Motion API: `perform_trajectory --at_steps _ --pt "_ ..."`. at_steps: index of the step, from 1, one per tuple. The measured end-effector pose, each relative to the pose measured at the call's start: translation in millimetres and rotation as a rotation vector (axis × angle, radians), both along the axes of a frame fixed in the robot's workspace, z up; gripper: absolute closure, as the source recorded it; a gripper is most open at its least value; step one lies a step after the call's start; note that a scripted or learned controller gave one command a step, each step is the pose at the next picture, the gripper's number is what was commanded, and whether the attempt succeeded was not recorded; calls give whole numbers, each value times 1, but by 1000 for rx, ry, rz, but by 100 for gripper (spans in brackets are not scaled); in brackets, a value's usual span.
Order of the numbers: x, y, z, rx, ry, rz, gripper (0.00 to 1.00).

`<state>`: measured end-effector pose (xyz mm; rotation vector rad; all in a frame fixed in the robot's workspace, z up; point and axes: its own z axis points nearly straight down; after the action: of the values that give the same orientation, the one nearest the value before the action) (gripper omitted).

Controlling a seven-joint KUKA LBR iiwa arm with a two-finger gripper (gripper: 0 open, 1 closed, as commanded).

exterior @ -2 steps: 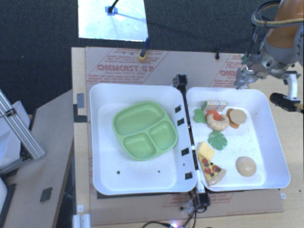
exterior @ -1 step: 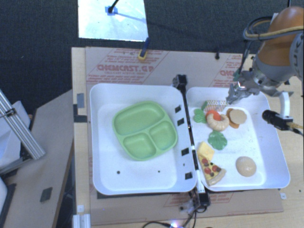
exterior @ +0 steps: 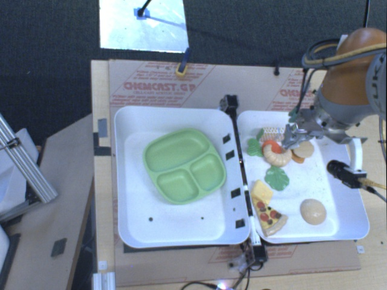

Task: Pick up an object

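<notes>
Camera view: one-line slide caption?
Gripper low over toy food in right bin; green tray in left bin.

A green divided plate (exterior: 184, 166) lies in the left white bin (exterior: 130, 222).

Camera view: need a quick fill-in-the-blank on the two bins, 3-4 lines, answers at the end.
1. The green divided tray lies in the ____ bin as the camera sees it.
2. The tray has ____ compartments.
3. The gripper is low over the ____ bin, close to the shrimp.
4. The pizza slice lies by that bin's ____ edge.

Answers: left; three; right; near
</notes>
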<state>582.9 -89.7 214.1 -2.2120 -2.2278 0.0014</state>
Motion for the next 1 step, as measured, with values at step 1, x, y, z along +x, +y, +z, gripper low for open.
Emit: perform_trajectory --at_steps 1 --pt "-12 30 6 1 -2 1 100"
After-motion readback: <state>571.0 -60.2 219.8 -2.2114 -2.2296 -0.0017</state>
